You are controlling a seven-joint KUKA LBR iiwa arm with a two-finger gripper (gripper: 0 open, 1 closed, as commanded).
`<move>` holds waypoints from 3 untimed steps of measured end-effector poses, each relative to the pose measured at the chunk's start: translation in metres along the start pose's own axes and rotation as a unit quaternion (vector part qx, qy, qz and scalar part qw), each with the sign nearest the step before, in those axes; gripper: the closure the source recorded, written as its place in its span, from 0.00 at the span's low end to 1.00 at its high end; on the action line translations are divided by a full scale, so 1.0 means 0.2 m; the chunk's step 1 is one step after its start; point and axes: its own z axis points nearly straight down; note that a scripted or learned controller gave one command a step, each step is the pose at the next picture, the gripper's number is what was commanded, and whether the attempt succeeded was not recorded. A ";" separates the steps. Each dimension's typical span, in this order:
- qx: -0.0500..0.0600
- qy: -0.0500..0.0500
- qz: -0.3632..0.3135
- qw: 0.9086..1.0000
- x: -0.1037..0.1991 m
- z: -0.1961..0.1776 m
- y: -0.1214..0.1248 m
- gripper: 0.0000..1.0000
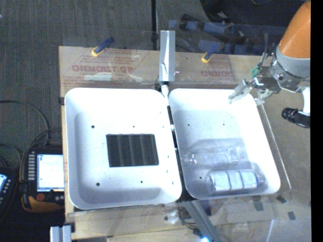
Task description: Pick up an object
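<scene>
In the right bin [202, 116] lie two things: a clear plastic bottle [214, 155] on its side, and nearer the front a grey ridged packet [235, 181] against the front wall. In the left bin [81, 135] lies a flat black ridged rectangle [132, 149]. My gripper [249, 90] hangs over the right bin's far right corner, well apart from both items there. Its two thin fingers spread out, nothing between them.
A metal post [166, 57] stands behind the seam between the bins. Blue and yellow clamps [102, 46] grip the wooden board behind. A handheld pendant [45, 173] lies off the bench at left. The arm's orange band [299, 29] shows at upper right.
</scene>
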 end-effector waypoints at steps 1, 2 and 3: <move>0.001 0.000 0.109 0.994 0.09 0.07 -0.43 0.00; 0.000 0.000 0.190 0.982 -0.12 0.16 -0.53 0.00; 0.000 0.000 0.240 0.971 -0.17 0.27 -0.65 0.00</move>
